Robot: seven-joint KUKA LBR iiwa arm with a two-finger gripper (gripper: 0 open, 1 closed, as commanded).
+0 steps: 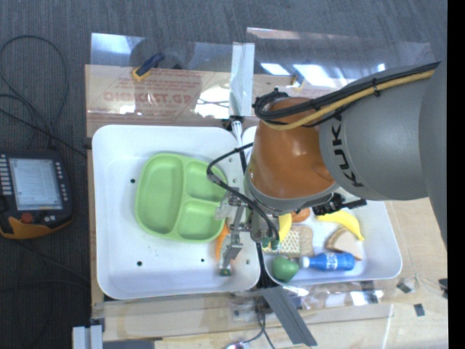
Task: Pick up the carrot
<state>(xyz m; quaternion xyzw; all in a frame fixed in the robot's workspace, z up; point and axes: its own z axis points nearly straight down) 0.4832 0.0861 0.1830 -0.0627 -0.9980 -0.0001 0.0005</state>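
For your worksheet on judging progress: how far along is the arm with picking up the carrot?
Done: the gripper has reached the left bin, low beside the green plate. In hand: it sits right at the carrot. Left: a clear grip and the lift; the carrot looks to be lying on the bin floor.

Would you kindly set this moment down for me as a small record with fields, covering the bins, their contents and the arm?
left bin: holds a green divided plate
carrot: orange, in the left bin by the plate's lower right edge, partly hidden by the gripper
gripper: low over the carrot, near the wall between the bins
arm: reaches in from the right, orange band above the wrist
right bin: banana, blue bottle, green round fruit
grasp: cannot tell
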